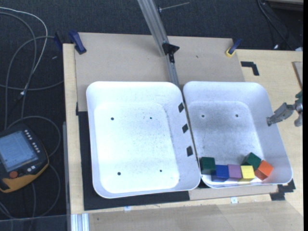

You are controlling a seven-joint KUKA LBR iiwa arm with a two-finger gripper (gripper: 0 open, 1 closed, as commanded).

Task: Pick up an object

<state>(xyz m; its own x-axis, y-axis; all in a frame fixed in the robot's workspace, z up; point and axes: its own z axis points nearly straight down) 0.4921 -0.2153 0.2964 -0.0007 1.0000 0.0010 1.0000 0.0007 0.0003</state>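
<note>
Camera view shows the gripper (284,113) at the right edge of the frame, just over the right rim of the right bin (226,97), with nothing between its fingers; whether they stand apart or closed cannot be told from this slant. The things to pick lie well apart from it, in a row along the lower wall of the right bin: a dark green cube (207,165), a blue cube (222,172), a purple cube (234,171), a yellow cube (247,172), an orange cube (264,169) and another green cube (252,159) just behind the yellow one. The left bin (134,134) takes up the middle left of the frame.

The cubes sit touching one another and close against the wall, so a clean grasp probably needs an end piece. The dark green cube at the left end looks the best choice, since its left and upper sides are free. The fingers should straddle it along the free sides, coming straight down, to avoid nudging the blue neighbour or striking the rim.
</note>
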